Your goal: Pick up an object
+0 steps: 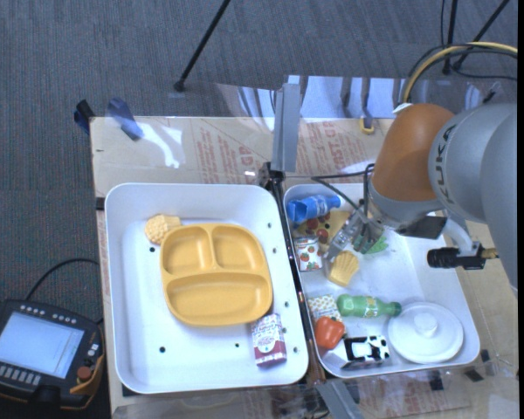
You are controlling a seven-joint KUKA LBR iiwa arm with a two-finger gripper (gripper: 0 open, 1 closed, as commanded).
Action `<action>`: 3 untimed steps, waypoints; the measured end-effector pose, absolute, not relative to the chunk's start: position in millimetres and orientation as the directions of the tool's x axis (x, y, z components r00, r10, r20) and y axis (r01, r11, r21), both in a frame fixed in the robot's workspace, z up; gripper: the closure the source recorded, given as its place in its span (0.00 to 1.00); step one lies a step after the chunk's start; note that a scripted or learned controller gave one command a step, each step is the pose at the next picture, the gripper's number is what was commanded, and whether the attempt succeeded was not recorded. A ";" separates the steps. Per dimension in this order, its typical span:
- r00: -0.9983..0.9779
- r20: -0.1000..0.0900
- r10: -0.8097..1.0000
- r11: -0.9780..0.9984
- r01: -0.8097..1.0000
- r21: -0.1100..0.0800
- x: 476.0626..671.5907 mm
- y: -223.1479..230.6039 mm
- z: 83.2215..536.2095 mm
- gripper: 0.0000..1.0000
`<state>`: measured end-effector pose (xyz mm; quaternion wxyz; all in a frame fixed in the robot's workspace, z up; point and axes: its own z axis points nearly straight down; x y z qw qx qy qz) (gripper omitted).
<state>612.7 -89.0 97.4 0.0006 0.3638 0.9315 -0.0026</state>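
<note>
We see the gripper [348, 250] lowered into the right bin [468, 317], just above a yellow wedge-shaped toy [343, 270]. The arm [437, 168] bends down from the right. Its fingers seem slightly parted; we cannot tell if they grip anything.

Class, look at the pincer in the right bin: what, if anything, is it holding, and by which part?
It cannot be told. The pincer sits just above a yellow wedge-shaped piece, but no object is clearly gripped.

Arm [472, 173] cut off at right edge; hand [345, 250] blurred, covers small items in right bin [445, 273].
</note>
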 end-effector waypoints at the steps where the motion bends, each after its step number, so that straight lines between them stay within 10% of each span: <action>1: -0.722 -0.011 0.692 0.722 0.692 0.011 626.3 -32.5 240.1 1.00; 2: -0.666 0.002 0.746 0.666 0.746 -0.003 546.2 -48.5 223.0 1.00; 3: -0.566 -0.001 0.824 0.566 0.824 0.001 624.5 -18.7 266.7 1.00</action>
